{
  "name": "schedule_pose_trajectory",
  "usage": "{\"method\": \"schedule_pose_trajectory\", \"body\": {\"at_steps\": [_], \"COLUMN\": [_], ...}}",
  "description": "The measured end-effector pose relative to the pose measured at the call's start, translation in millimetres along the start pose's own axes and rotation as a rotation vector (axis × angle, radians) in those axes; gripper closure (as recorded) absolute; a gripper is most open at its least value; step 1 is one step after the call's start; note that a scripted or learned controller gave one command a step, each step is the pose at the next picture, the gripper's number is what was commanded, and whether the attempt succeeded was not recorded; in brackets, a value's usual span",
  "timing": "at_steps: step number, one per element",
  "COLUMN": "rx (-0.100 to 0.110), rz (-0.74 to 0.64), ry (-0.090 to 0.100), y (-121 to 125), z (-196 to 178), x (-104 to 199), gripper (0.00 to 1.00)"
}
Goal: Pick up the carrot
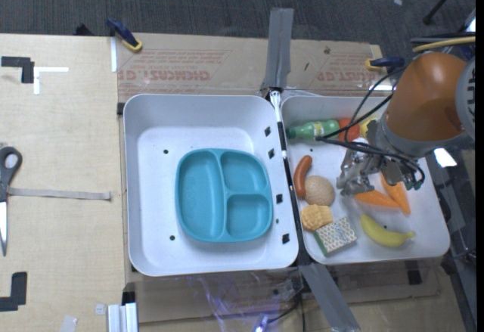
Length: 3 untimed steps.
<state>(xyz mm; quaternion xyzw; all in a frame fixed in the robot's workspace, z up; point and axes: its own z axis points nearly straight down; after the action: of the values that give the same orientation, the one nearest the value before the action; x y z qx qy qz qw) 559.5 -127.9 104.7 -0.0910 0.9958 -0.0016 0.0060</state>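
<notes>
The carrot [378,200] is an orange wedge lying flat in the right bin [432,249], pointing left. A second orange, carrot-like piece [399,195] lies just to its right, partly under the arm's cables. My gripper [357,179] hangs over the bin just above and left of the carrot's tip, close to it or touching it. The orange wrist band and grey arm cover the bin's back right corner. Nothing shows lifted off the bin floor.
Around the carrot lie a banana [384,231], a sponge-like block [336,235], a waffle piece [316,216], a tan round roll [319,190], a red sausage [302,174] and a green bottle [312,128]. The left bin [144,172] holds a teal divided plate [224,194].
</notes>
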Motion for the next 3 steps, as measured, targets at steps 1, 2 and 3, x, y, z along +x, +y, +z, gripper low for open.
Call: {"method": "schedule_pose_trajectory", "body": {"at_steps": [1, 2, 3], "rx": [0.0, -0.004, -0.007], "rz": [0.0, -0.499, -0.747], "ry": [0.0, 0.004, 0.006], "y": [0.0, -43.8, -53.9], "z": [0.0, 4.7, 11.3], "x": [0.0, 28.0, 66.3], "gripper": [0.0, 0.0, 0.0]}}
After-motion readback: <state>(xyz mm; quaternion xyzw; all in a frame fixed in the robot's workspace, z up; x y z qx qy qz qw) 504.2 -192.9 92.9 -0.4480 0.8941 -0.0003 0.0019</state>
